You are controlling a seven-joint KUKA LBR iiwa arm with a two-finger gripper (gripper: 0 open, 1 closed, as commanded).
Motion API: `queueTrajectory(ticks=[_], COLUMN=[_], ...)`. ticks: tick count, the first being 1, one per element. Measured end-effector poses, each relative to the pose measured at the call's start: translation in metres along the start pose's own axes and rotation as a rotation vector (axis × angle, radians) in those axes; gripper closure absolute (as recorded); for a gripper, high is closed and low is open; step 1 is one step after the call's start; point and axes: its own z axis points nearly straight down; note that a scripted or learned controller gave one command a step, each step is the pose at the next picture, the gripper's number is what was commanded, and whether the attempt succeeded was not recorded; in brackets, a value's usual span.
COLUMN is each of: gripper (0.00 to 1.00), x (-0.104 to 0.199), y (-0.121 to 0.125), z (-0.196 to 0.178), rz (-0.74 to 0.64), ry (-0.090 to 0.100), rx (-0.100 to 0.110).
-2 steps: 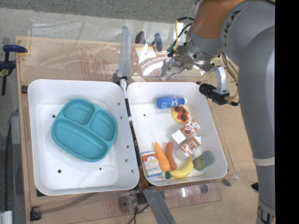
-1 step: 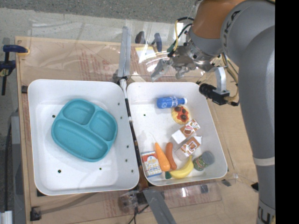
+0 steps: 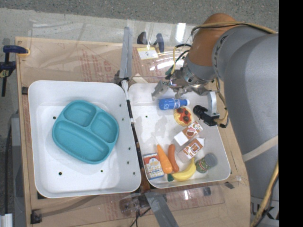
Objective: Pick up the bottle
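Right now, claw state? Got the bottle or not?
Claw: over the far end of the right white bin, just above the lying blue plastic bottle. Open or closed cannot be told; no hold on the bottle is visible.

The bottle (image 3: 172, 103) is a small blue item with a pale, clear-looking end toward the right of the frame, lying on its side with its long axis running roughly left to right, slightly tilted. It rests on the white floor in the upper part of the right-hand bin (image 3: 142, 126), a little right of the frame's centre and close beneath the grey arm's wrist. Its pale end lies just beside a round yellow and red item below and to the right; whether they touch cannot be determined.
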Motion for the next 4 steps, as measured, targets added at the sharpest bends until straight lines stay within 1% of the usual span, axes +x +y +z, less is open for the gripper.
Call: queueTrajectory(ticks=[1, 2, 3, 4], gripper=[0.00, 1.00, 1.00, 0.00], x=[-0.027, -0.026, -0.039, -0.039], y=[0.001, 0.002, 0.001, 0.001], z=[0.059, 0.047, -0.050, -0.049], rz=[-0.106, -0.111, -0.049, -0.050], ry=[-0.001, -0.002, -0.001, -0.001], rx=[-0.004, -0.006, -0.007, -0.005])
